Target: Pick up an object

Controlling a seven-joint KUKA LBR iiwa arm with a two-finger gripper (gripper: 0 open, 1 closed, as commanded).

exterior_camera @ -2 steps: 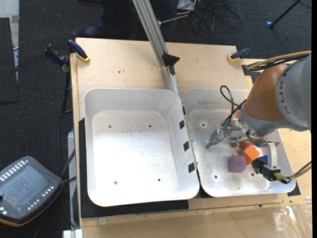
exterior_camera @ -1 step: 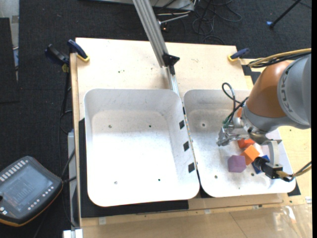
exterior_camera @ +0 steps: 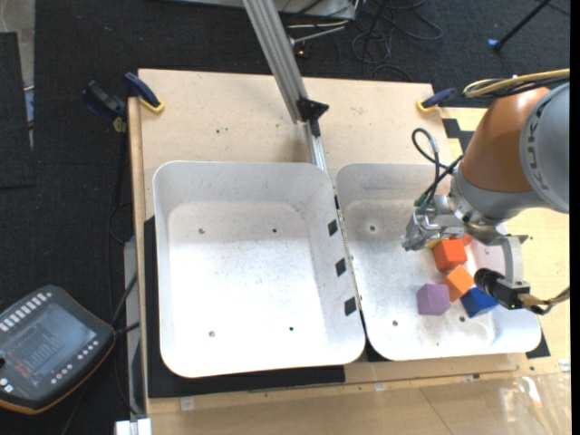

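In right bin (exterior_camera: 381,338), blocks cluster under gripper (exterior_camera: 433,234): orange (exterior_camera: 449,254), purple (exterior_camera: 433,299), blue (exterior_camera: 477,302). Can't tell gripper state, I'd guess light, stiff, w/ flat sides; purple's most exposed

2 white bins (exterior_camera: 245,261), 2 orange blocks (exterior_camera: 449,254), 1 purple block (exterior_camera: 433,299), 1 blue block (exterior_camera: 477,303).

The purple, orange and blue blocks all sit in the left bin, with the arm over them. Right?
Wrong bin. The camera view shows the purple block, orange blocks and blue block in the right bin, with the arm over them.
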